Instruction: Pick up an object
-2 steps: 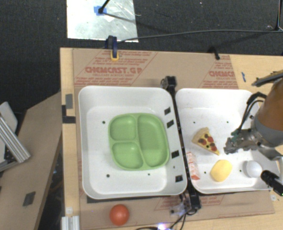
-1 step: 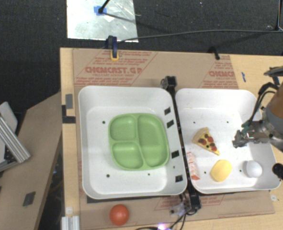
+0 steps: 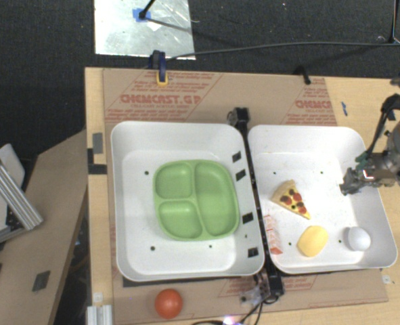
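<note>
The right bin holds 3 candidates: a toy pizza slice, a yellow lemon-shaped piece and a white egg-like ball, each lying apart and so easy to single out. The gripper sits low by the bin's right wall, carrying nothing; its spread I cannot tell. The green divided plate occupies the left bin.

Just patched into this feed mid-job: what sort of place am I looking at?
Most likely a robotics lab test bench, not a kitchen: two white bins sit on a marked board, the food is toys such as a pizza slice, and clamps and cables ring the setup.
</note>
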Motion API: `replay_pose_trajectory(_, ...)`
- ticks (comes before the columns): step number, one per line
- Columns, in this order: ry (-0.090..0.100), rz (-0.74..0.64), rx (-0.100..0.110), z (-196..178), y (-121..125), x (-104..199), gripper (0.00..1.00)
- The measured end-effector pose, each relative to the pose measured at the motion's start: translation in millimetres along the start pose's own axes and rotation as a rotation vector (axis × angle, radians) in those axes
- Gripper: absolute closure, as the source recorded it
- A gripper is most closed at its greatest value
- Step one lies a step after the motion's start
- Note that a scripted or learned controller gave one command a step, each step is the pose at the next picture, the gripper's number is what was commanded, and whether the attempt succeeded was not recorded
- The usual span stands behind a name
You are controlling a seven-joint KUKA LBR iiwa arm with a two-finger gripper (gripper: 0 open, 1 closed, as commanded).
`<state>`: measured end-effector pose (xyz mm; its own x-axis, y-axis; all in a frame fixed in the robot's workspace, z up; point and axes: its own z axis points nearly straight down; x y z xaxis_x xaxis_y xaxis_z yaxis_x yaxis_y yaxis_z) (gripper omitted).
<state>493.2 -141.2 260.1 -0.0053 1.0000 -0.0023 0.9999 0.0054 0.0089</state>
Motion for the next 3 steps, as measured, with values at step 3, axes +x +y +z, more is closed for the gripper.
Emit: replay_pose_trajectory(3,0.005,-0.006,0.006,7,33,161,1.00)
